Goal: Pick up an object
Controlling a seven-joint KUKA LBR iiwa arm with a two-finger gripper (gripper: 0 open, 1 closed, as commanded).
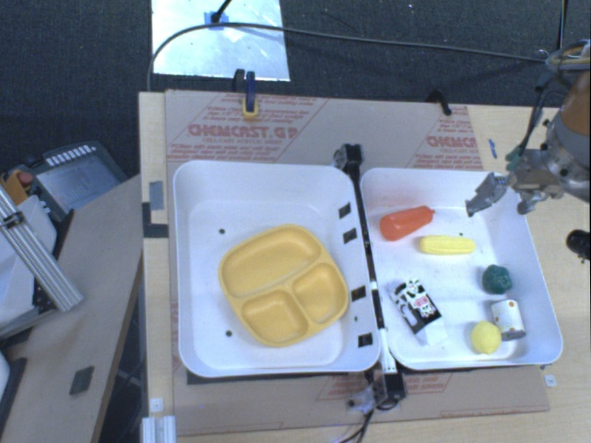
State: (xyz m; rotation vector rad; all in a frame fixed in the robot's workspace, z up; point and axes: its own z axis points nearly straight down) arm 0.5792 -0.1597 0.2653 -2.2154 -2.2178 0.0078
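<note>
The right bin holds an orange carrot, a yellow corn cob, a dark green ball, a black-and-white cow toy, a yellow lemon and a small white can. My gripper hangs open over the bin's far right corner, above and to the right of the carrot and corn. Nothing sits between its fingers.
The left bin carries a yellow three-compartment plate. A black divider strip runs between the two bins. Cardboard lies beneath both bins. A metal rail and a grey device stand off the bench at the left.
</note>
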